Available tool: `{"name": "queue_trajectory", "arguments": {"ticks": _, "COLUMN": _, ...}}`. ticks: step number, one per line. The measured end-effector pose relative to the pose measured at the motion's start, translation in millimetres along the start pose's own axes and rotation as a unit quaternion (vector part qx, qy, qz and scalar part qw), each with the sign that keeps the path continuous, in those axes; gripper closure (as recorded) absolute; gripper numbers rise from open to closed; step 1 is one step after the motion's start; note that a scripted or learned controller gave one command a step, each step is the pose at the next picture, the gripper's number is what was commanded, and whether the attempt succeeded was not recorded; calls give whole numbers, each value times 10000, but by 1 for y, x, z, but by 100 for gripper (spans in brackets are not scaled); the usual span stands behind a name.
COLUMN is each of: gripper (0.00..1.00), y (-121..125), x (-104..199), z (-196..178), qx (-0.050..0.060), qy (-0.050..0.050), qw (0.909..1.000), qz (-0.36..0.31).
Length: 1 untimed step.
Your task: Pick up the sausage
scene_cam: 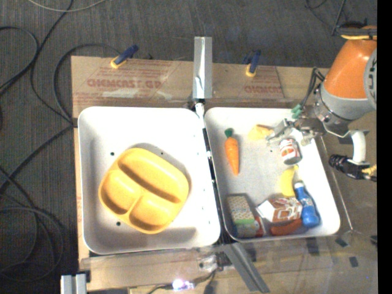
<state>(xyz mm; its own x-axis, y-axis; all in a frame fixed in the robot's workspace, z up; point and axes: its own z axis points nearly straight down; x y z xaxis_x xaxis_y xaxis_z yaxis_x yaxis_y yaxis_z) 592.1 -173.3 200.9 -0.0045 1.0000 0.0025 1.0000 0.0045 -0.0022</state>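
A yellow divided tray (144, 188) lies in my left bin (92, 127). In the right bin (215, 164), a carrot (232, 153) sits toward the left, and the sausage (285, 229) lies at the front edge under a carton (280, 211), beside a blue bottle (305, 204). My end effector (288, 133) hovers near the back right corner; I cannot tell its state.

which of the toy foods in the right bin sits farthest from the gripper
The small box-shaped toy with a green and brown pattern, in the right white bin's near-left corner. The gripper hovers at the far right; the orange carrot lies closer.
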Motion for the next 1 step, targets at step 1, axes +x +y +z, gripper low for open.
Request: {"name": "queue_trajectory", "arguments": {"ticks": 1, "gripper": 0, "y": -40, "x": 58, "z": 106, "qx": 7, "qy": -10, "qw": 9864, "qz": 1645}}
